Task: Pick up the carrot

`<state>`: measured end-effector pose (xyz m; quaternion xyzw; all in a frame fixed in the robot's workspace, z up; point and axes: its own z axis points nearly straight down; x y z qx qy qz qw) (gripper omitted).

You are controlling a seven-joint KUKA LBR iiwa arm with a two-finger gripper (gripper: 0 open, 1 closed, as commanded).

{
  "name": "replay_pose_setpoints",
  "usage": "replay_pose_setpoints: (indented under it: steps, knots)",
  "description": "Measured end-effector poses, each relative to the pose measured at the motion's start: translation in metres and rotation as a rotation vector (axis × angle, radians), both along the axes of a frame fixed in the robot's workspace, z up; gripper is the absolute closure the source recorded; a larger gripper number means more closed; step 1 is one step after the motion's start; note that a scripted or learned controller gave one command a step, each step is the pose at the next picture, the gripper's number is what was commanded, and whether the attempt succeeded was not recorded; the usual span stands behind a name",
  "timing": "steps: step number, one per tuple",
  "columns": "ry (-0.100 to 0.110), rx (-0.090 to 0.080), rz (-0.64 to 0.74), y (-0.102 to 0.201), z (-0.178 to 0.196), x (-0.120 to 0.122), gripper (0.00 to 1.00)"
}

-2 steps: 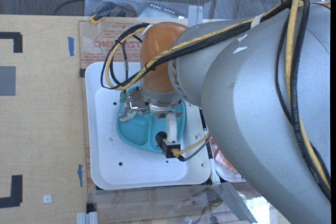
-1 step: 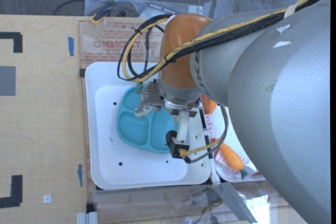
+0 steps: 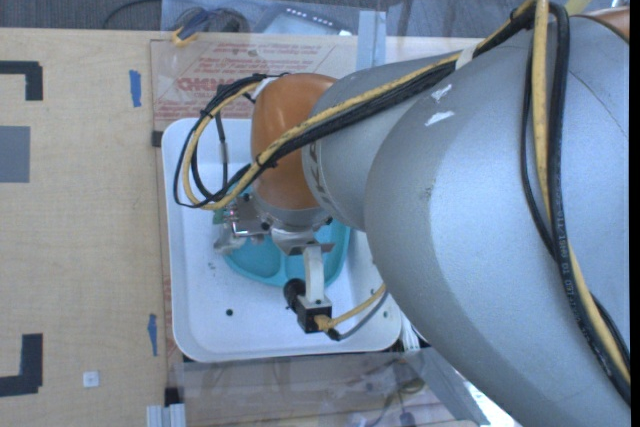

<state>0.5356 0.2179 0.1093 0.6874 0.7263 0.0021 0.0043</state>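
My gripper [image 3: 287, 247] hangs low over the middle of a white bin [image 3: 196, 310], below the orange wrist band [image 3: 288, 140]. Directly under it lies a teal, bowl-like thing [image 3: 252, 264], which it touches or nearly touches. The wrist and the thick grey arm [image 3: 470, 215] cover the gripper's tip, the right half of this bin and everything to the right of it.
The pale wooden bench [image 3: 80, 215] with black and blue marks stretches to the left. A clear plastic sheet with red print [image 3: 250, 65] lies behind the bin. A small dark speck [image 3: 229, 313] sits on the bin floor near the front.
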Motion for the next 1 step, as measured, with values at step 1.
replay_pose_setpoints:
  steps: [1]
  knots:
    - [0.011,0.001,0.208,0.0023,0.0528,0.0306,0.0]
